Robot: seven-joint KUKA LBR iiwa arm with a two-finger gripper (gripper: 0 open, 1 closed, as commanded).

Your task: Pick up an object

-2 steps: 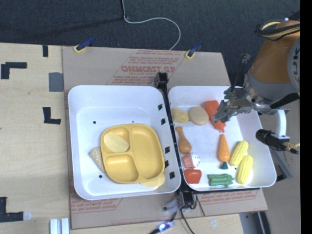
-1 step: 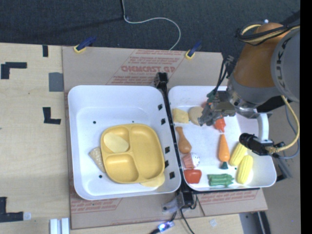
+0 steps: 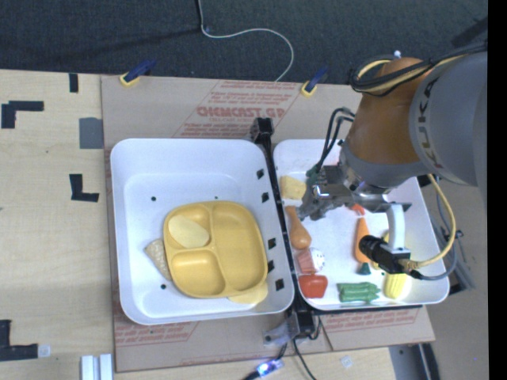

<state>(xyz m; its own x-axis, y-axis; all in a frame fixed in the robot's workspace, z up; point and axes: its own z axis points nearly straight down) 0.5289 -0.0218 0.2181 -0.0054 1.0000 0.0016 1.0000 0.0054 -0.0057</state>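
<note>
My gripper (image 3: 315, 204) hangs low over the upper left part of the right bin (image 3: 424, 295). Just below it lies a brown, carrot-shaped piece (image 3: 298, 231) along the bin's left wall, and a pale yellow piece (image 3: 292, 187) lies just above it. An orange carrot (image 3: 362, 234) sits to the gripper's right. Along the bin's front lie a white piece (image 3: 317, 257), a red piece (image 3: 313, 285), a green piece (image 3: 358, 292) and a yellow corn cob (image 3: 396, 285). The arm hides part of the bin's middle.
The left bin (image 3: 135, 172) holds a yellow divided plate (image 3: 215, 248), with a tan piece (image 3: 157, 252) sticking out at its left and a pale yellow piece (image 3: 250, 295) under its front edge. A black divider (image 3: 273, 204) separates the bins.
</note>
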